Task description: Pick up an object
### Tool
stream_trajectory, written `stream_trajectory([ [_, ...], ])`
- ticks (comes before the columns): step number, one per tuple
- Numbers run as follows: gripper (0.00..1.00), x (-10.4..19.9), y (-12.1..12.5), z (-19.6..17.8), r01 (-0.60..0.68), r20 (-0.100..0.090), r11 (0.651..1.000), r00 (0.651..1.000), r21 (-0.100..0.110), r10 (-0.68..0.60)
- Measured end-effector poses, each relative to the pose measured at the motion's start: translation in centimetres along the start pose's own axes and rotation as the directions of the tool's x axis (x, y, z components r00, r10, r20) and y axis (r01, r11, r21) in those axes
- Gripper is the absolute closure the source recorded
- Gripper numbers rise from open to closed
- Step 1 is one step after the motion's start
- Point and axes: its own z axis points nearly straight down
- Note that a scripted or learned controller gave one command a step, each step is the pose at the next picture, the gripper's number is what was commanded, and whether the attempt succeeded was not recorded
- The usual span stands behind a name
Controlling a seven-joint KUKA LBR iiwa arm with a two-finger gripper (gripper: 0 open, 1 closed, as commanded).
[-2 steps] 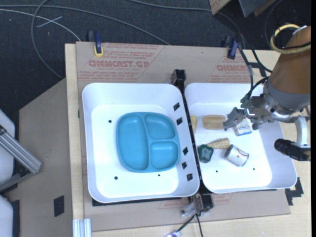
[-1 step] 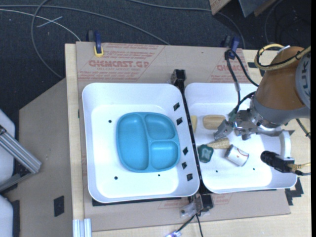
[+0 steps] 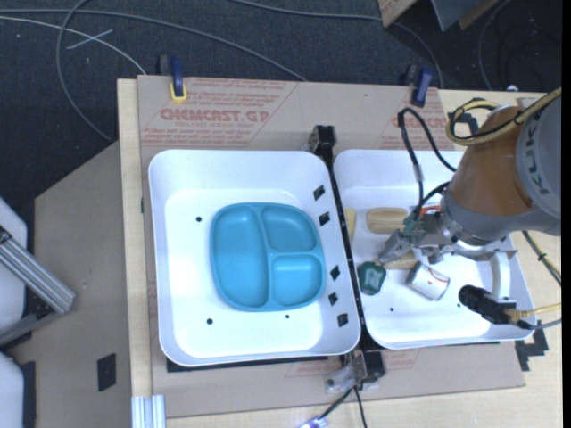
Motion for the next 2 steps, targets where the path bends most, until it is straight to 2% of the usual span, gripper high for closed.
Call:
stream_trajectory([
  [1, 1.0, 0.0, 0.1, -1.3, 0.0, 0.0, 1.0, 1.0, -0.005, 0.0],
  [2, 1.0, 0.0, 0.2, -7.7, 0.001, 0.003, 1.0, 1.0, -0.013, -0.001],
])
